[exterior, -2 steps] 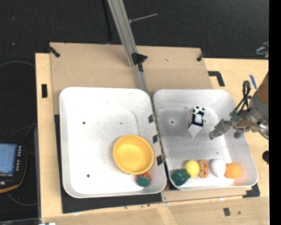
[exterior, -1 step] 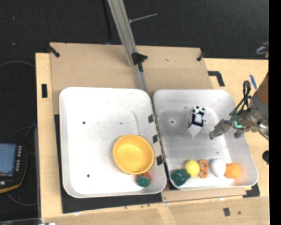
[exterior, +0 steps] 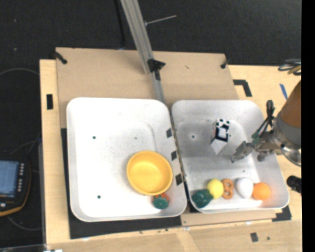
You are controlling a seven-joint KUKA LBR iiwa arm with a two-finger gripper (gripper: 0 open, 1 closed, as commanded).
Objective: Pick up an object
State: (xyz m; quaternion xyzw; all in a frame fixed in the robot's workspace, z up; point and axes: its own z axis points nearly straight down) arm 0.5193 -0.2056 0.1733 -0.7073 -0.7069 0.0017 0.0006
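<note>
1. Pincer (exterior: 240, 152) hovered over the right bin (exterior: 199, 114), fingers spread apart, gripping nothing.
2. Objects lined that bin's near wall: yellow ball (exterior: 215, 188), white egg (exterior: 244, 187), orange ball (exterior: 261, 191).

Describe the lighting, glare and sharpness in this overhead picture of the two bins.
Camera view: even, soft lighting; the white bins look bright, near washed out, with faint shadows along their walls. The yellow bowl shows no hard glare. The gripper and the small objects look slightly soft.
</note>
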